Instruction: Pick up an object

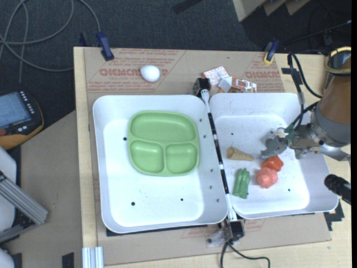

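Currently the grey two-finger gripper [275, 144] is hovering in the right white bin [262, 202] just above the small red toy object [272, 163], seemingly approaching, needing to descend onto it.

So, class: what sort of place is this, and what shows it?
Probably a robotics lab test bench: a robot arm reaches over two white bins, toy food lies inside, and cables trail across the floor.

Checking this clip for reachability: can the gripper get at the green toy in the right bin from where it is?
Probably yes. The gripper hangs over the right bin, and the green toy lies uncovered on the floor, apart from the red toys.
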### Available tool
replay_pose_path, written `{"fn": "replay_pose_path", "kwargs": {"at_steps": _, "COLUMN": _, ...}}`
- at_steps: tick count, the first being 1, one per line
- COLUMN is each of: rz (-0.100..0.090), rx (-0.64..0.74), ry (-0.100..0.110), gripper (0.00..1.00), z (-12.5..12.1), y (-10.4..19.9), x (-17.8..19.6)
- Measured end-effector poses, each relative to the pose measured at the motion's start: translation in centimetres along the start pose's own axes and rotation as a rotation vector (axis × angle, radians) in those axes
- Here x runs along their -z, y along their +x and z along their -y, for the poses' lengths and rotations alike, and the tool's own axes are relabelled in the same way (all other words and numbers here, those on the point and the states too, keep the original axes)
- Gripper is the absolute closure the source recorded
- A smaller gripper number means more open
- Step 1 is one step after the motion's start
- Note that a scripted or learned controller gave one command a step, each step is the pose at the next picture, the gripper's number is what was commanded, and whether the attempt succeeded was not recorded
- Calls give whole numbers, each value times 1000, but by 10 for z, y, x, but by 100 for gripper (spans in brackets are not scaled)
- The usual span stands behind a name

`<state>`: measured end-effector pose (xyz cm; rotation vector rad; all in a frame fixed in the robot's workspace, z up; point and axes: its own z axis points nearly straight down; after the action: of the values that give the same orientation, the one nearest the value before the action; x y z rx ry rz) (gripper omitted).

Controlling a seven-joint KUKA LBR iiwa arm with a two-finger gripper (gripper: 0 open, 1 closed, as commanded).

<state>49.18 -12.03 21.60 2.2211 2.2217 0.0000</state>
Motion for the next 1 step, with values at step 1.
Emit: {"fn": "replay_pose_path", "kwargs": {"at_steps": 1, "rz": 0, "rx": -1, "ry": 2, "gripper": 0, "z": -46, "y": -33, "x": -119}}
